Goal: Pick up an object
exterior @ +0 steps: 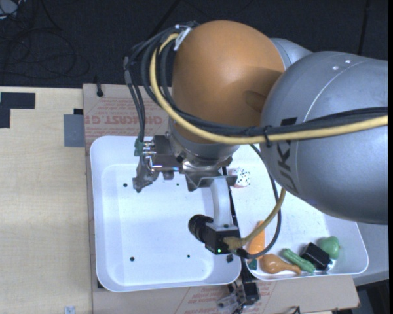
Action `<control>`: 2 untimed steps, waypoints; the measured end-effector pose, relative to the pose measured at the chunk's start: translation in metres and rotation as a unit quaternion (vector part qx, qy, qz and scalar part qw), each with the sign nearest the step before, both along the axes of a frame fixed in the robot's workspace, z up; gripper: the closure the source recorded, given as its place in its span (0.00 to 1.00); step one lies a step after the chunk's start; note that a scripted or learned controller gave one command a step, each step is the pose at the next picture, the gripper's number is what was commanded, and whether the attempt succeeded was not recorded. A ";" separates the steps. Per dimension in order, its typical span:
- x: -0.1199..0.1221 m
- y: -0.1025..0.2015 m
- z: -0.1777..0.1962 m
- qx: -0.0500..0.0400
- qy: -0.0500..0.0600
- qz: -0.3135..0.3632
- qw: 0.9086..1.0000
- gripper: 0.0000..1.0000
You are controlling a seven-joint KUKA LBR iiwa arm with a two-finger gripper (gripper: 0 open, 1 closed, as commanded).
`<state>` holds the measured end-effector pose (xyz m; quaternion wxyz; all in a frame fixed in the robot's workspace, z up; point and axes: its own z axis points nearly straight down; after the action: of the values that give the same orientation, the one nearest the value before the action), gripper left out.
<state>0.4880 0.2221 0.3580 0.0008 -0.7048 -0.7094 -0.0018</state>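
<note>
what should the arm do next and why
Probably swing the gripper across to the right bin: it hangs over the left bin, while the orange piece and the round green piece lie in the right one.

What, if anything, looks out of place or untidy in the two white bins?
Nothing looks spilled or broken. One small oddity: an orange piece, green pieces and a black block crowd together in the near corner of the right bin, while a white spotted cube lies apart, close beside the arm.
</note>
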 end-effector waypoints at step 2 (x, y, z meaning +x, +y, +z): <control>0.035 -0.080 0.163 -0.002 -0.004 -0.008 1.000 0.00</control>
<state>0.5229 0.1418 0.5210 -0.0039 -0.7106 -0.7036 -0.0032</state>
